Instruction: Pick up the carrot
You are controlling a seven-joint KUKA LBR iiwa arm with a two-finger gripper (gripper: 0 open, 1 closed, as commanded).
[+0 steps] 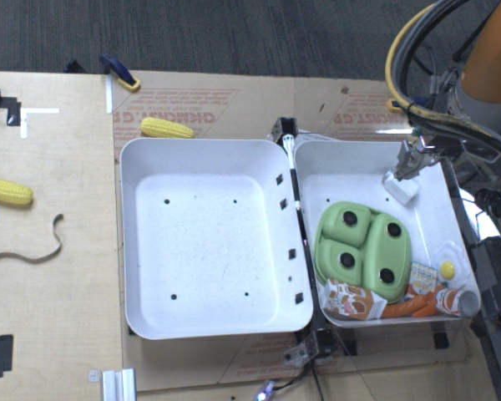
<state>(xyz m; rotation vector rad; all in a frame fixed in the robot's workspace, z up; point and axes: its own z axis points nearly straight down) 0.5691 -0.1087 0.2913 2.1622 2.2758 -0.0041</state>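
Beneath both bins, cardboard (192, 107) printed "CHEMICAL GUYS"

Bright, even overhead light; bins (204, 153) glare white w/ soft shadows along inner walls. Slight blur overall, arm (484, 57) softest.

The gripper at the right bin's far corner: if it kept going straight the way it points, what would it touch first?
Probably the small white block lying just below the gripper, which points down and slightly left. Past that is the white right bin's floor. The orange carrot lies at the near edge, off that line. Depth is unclear.
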